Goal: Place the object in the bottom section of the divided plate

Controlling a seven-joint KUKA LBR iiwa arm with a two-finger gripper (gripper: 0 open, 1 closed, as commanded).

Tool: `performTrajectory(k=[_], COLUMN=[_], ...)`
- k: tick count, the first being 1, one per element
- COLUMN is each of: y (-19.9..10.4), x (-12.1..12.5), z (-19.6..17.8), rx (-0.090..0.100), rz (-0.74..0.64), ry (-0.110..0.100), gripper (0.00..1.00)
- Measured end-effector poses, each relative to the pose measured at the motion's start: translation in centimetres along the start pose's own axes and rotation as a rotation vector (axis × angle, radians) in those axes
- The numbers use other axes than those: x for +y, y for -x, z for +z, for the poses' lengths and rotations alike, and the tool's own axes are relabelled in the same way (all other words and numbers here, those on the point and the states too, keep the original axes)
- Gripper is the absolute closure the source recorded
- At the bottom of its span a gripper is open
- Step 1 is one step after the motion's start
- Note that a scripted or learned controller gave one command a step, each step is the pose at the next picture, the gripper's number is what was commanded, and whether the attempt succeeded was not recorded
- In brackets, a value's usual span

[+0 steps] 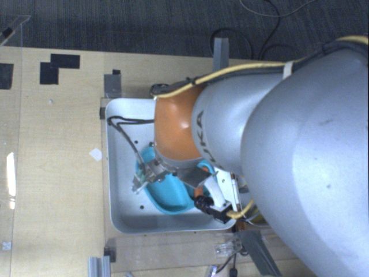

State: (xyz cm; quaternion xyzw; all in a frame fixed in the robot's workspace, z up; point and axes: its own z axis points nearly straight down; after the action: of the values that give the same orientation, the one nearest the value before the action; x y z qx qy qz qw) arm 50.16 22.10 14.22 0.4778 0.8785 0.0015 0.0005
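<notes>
One marking is legible: dark capital letters, partly visible and reading approximately "KA", run along the grey cylindrical housing of my arm [230, 131], just beside the orange band [176, 126]. No other text, number or label can be read.

Past my jaws, toward the far edge of the scene, lies a dark carpeted floor [115, 10] with a thin cable [277, 7] looping across it. Left of my jaws spreads the pale wooden counter [57, 166], marked with black tape patches [57, 67] near its far edge. A clear panel [11, 33] stands at the counter's left, catching a bright streak of light.
</notes>
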Motion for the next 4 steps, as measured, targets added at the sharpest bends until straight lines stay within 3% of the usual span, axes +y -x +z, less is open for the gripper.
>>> performTrajectory(k=[1, 2, 3, 4], y=[-0.3, -0.6, -0.3, 0.6], x=[0.9, 1.9, -0.8, -1.4], z=[-0.8, 5.0, 5.0, 5.0], rx=[-0.001, -0.005, -0.005, -0.001], rz=[-0.432, -0.528, -0.276, 0.092], ry=[0.002, 0.011, 0.021, 0.023], gripper=[0.00, 0.00, 0.00, 0.00])
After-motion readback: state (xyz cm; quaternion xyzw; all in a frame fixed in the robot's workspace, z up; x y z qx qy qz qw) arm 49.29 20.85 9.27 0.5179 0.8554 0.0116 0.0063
